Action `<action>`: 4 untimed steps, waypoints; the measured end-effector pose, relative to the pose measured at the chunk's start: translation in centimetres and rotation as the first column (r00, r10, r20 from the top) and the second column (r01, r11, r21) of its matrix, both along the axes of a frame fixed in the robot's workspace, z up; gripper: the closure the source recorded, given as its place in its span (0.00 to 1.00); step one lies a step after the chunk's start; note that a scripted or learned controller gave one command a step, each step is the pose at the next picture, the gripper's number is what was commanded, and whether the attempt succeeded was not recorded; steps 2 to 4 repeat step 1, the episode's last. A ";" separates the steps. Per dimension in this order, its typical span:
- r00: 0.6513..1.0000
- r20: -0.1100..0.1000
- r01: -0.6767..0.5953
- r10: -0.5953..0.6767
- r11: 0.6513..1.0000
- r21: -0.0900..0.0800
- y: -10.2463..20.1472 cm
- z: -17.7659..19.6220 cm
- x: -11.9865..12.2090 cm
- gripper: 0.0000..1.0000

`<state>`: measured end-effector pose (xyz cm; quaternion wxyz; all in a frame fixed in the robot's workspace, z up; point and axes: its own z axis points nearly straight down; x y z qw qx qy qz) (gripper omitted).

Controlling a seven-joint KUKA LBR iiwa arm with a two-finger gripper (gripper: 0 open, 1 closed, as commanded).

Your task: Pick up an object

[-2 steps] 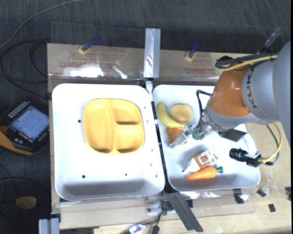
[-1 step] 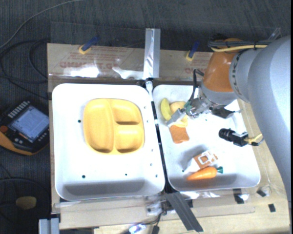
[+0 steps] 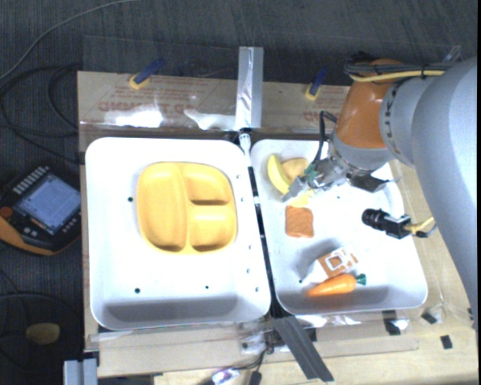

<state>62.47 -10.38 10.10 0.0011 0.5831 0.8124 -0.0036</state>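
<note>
In the right bin [image 3: 401,283] lie a yellow banana-like piece [image 3: 279,172], an orange-brown block [image 3: 299,222], a small white and orange box [image 3: 337,261] and a toy carrot [image 3: 333,285]. My gripper [image 3: 305,184] reaches in from the right and hangs low at the bin's upper left, just right of the yellow piece and above the orange-brown block. It seems to touch the yellow piece's right edge.
The left bin [image 3: 112,295] holds a yellow divided tray [image 3: 186,207]. A black cylindrical part [image 3: 385,220] sticks out over the right bin's right side. A handheld pendant [image 3: 34,208] lies on the floor at the left.
</note>
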 end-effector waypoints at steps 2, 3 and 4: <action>1.000 0.001 0.009 -0.009 1.000 0.006 7.5 8.2 0.2 1.00; 1.000 0.001 0.009 -0.009 1.000 0.006 7.5 8.2 0.2 1.00; 1.000 0.001 0.009 -0.009 1.000 0.006 7.5 8.2 0.2 1.00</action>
